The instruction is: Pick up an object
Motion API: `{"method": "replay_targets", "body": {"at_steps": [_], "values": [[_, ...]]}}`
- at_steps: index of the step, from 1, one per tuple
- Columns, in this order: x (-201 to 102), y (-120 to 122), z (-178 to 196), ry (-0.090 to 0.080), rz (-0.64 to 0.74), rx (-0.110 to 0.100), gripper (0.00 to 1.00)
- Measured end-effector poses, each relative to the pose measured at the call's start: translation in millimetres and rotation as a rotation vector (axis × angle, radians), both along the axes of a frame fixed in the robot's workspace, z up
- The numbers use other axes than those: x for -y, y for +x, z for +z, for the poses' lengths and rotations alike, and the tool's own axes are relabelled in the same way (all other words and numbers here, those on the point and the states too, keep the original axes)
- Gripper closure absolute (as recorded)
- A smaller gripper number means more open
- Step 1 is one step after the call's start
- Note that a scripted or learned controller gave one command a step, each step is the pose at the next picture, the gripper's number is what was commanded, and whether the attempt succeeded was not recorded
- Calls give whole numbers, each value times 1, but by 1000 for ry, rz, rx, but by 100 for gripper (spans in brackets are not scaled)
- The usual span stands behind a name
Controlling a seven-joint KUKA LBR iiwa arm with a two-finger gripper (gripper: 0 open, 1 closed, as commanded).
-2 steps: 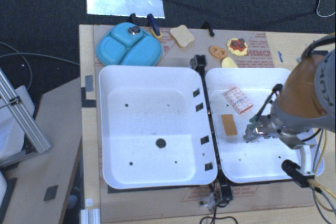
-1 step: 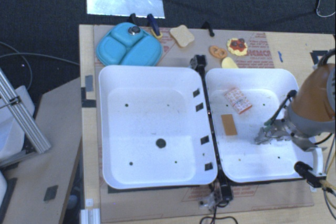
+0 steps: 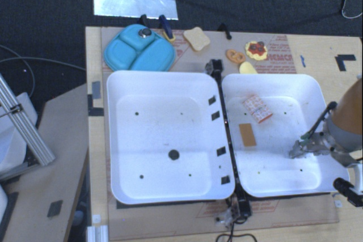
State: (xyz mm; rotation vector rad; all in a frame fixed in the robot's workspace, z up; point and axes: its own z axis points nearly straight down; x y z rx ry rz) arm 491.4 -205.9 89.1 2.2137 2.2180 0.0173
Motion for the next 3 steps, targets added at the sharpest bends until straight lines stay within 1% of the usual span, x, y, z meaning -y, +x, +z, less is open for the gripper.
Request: {"method": "replay_targets", "body": {"at_steps": [1, 2, 3], "values": [[-1, 0, 0, -2, 0, 0, 100], [-37, -1, 0, -14, 0, 3, 100], [-1, 11, -1, 3, 1, -6, 100]]}}
